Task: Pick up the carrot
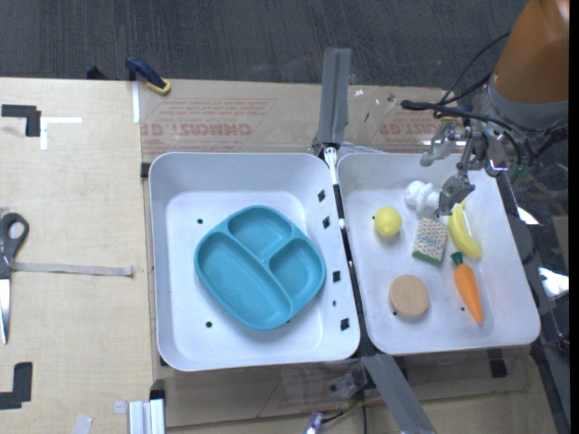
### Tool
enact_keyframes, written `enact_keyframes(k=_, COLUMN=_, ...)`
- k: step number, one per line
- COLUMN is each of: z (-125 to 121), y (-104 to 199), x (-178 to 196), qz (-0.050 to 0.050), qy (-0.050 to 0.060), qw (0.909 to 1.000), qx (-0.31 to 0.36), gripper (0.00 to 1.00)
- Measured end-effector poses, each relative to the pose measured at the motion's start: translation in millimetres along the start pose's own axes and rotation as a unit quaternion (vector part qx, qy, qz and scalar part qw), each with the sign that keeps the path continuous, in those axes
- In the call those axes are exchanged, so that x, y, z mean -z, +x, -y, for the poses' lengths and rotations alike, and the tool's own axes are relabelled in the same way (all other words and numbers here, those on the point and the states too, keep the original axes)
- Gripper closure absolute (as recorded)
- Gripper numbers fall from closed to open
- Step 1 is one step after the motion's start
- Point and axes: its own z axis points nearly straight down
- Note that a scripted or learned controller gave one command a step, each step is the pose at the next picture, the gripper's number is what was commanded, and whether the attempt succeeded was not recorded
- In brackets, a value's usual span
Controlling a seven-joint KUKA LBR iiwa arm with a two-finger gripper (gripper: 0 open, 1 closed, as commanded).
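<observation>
The orange carrot (468, 293) with its green stem end lies in the right bin (507, 333), near that bin's right wall, tip pointing toward the front. My gripper (455, 191) hangs over the back of the same bin, above the top of a banana (464, 232) and well behind the carrot. Nothing can be seen held in it.
A yellow lemon (387, 222), a speckled sponge (431, 240), a white lump (418, 194) and a tan round disc (409, 297) share the right bin. A blue divided plate (261, 267) lies in the left bin (172, 206). Scissors (9, 242) rest on the bench at far left.
</observation>
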Motion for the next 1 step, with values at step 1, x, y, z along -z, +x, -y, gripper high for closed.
enact_keyframes(k=1, z=43.3, y=56.0, x=-122.0, qz=0.003, qy=0.001, qw=0.9998, qx=0.018, gripper=0.0)
